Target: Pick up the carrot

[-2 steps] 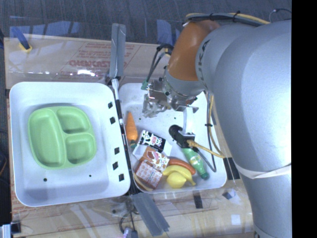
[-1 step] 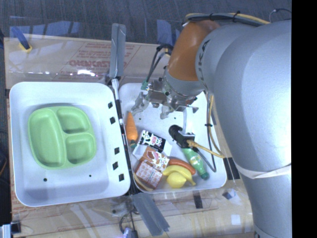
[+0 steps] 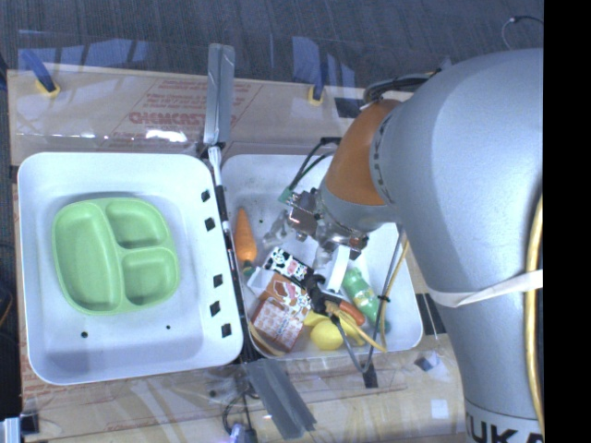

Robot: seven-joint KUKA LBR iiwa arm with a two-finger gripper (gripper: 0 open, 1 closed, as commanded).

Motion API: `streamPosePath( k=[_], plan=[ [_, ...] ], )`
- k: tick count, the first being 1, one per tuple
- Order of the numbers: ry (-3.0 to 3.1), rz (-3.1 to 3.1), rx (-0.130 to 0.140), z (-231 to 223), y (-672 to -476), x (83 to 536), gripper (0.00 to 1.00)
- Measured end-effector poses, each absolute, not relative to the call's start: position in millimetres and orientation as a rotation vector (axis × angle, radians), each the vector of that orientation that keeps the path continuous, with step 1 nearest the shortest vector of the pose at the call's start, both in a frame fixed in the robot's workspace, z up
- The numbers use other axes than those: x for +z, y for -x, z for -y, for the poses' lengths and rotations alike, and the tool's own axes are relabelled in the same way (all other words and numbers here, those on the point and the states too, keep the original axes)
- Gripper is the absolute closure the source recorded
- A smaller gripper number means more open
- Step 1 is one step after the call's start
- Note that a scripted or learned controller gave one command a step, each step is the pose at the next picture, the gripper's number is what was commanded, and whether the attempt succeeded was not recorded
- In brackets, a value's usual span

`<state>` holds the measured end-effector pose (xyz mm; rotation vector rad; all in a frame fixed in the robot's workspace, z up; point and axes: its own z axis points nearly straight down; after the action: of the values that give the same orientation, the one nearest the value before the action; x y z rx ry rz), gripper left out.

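Observation:
The orange carrot [image 3: 244,235] lies lengthwise in the right bin [image 3: 254,178], close against its left wall, with its tip pointing to the back. My gripper [image 3: 320,245] hangs low over the middle of that bin, to the right of the carrot and apart from it. It sits just above the pile of packets. The grey arm and its orange band cover the bin's right half.
In the front of the right bin lie a panda-print packet [image 3: 286,266], a brown snack packet [image 3: 280,314], a yellow lemon [image 3: 325,336] and a green bottle [image 3: 362,293]. The left bin [image 3: 55,353] holds a green divided plate [image 3: 115,252]. A grey divider [image 3: 219,90] stands between the bins.

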<state>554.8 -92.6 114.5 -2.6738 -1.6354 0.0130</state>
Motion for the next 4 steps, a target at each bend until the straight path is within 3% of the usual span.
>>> streamPosePath(
  k=[1, 2, 3, 4],
  plan=[
    [2.593, 1.763, 0.009, 97, -623.1, 88, 0.00],
    [2.570, 1.795, 0.008, 157, -598.0, 95, 0.00],
    [2.357, 2.071, 0.004, 94, -632.8, 89, 0.00],
    [2.347, 2.076, 0.010, 93, -633.0, 96, 1.00]
  ],
)
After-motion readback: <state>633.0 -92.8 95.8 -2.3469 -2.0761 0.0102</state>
